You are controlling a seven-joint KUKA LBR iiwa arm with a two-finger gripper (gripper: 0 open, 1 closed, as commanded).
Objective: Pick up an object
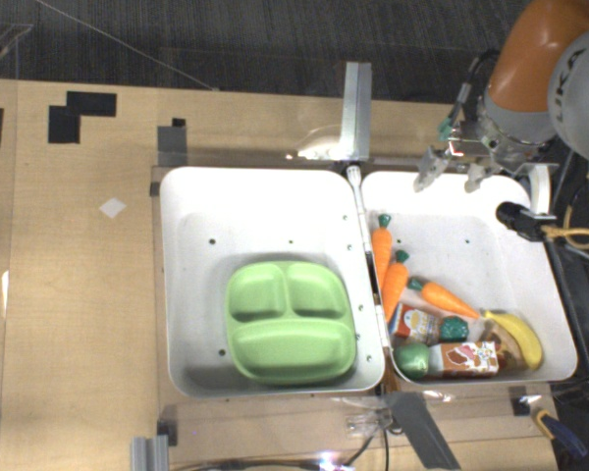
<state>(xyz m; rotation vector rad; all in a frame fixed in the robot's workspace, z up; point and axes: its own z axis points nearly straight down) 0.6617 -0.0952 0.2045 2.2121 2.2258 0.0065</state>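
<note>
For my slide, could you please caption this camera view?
Open two-finger gripper above right white bin of toy food; green divided plastic tray in left.

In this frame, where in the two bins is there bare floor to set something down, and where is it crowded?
Left bin: bare floor behind and left of the green tray. Right bin: bare far half, below the gripper. Crowded near half: carrots, banana, cartons.

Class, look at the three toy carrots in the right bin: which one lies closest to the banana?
The carrot lying slantwise, its tip pointing toward the banana. The other two carrots lie along the bin's left wall.
</note>
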